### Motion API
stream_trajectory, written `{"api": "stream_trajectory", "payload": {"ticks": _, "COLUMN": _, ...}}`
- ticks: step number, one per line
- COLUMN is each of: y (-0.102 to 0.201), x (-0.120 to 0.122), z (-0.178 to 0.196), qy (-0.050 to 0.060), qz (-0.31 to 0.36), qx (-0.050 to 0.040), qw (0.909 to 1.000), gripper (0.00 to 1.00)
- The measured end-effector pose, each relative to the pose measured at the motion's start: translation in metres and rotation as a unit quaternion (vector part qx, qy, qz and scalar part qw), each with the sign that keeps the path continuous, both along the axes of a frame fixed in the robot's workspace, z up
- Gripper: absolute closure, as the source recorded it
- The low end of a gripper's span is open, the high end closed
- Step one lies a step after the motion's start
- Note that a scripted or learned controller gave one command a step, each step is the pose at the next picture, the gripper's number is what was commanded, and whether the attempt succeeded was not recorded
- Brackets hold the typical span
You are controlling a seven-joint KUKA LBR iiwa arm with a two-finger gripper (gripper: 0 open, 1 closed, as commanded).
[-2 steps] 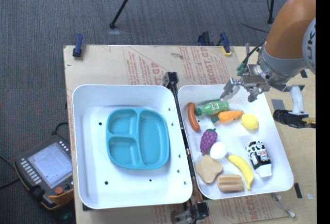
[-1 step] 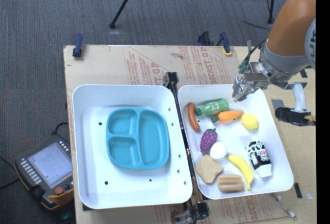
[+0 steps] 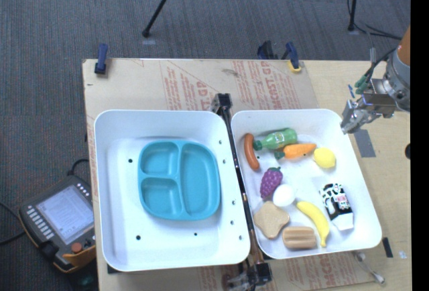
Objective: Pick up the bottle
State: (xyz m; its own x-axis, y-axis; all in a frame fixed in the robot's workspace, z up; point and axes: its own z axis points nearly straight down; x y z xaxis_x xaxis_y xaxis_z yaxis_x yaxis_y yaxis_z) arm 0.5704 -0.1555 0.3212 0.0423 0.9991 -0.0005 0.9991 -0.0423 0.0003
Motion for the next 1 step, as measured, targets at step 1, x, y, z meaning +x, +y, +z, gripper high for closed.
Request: {"api": "stream_trajectory", "payload": {"ticks": 1, "y": -0.0451, "x": -0.0486, "z": 0.0658, "qy": -0.001, "qz": -0.02, "qx": -0.0004, "qw": 0.9998, "gripper": 1.0}}
